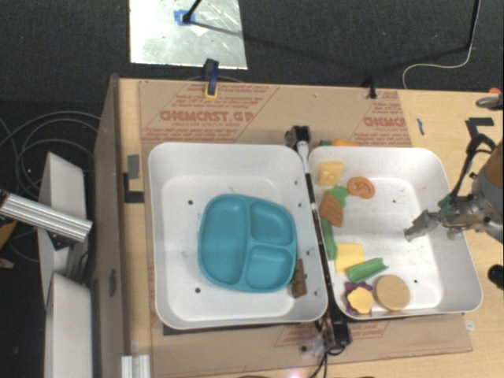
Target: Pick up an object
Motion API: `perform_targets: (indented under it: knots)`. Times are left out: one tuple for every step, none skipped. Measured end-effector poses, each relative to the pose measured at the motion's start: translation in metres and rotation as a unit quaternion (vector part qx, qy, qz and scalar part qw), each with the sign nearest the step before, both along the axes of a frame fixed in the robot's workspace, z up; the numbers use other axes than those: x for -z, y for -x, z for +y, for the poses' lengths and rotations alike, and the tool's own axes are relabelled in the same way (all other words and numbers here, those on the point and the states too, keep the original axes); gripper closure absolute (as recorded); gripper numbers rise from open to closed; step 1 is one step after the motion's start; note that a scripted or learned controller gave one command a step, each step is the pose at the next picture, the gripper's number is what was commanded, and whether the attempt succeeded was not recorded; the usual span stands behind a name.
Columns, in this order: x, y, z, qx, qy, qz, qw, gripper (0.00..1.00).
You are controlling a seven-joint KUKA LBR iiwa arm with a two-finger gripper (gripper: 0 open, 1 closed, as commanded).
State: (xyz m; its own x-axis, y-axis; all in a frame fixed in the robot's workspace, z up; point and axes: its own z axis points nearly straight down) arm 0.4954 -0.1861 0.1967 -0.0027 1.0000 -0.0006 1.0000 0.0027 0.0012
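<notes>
Camera view, my log — gripper (417,228): grip state unreadable; green piece (365,269), tan disc (392,292) lower-left of it; orange ring (361,187) upper-left.

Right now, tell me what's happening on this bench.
A robot arm reaches in from the right, its tool over the bare floor of the right bin, with nothing visible in its grip. That bin's toy food lies along its left and near sides: a yellow block, an orange round piece, a green piece and a tan disc, among others. The left bin holds a blue divided plate. Nothing has been picked up yet.
</notes>
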Motion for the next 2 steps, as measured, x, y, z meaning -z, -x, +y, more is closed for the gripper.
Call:
perform_targets:
  knots:
    - [0.082, -0.114, 0.042, -0.005, -0.0014, -0.001, 1.0000, 0.00]
    - [0.109, -0.174, 0.097, -0.006, 0.0058, 0.007, 0.9999, 0.00]
